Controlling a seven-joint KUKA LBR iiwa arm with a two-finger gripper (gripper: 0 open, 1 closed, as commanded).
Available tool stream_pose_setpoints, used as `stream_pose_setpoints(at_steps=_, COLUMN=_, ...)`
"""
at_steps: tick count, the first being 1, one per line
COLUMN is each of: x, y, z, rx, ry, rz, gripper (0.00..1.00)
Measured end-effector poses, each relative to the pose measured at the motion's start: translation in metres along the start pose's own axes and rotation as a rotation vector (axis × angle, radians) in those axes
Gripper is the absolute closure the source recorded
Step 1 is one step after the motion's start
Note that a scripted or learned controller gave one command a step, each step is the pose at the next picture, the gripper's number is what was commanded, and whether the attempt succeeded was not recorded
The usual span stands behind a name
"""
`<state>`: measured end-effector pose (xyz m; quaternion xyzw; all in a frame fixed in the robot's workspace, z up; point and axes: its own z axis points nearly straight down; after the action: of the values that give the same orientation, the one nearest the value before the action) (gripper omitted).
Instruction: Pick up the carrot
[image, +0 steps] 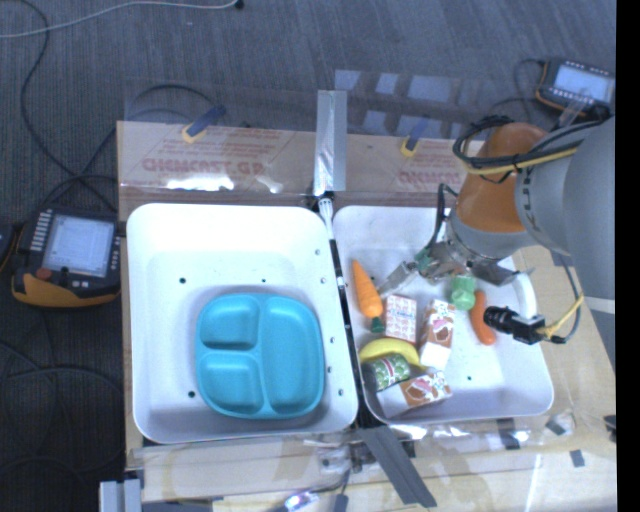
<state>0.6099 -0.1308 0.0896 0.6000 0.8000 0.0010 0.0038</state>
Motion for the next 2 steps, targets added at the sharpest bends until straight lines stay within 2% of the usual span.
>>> stream_pose_setpoints(at_steps=1, x=0.0000, y=0.0017, z=-0.0108, rx=-0.005, ry=0.000, rz=0.000, gripper=1.00)
stream_pose_setpoints(at_steps=2, x=0.0001, y=0.0015, z=-0.0106, rx=-0.004, ry=0.001, rz=0.000, gripper=0.00)
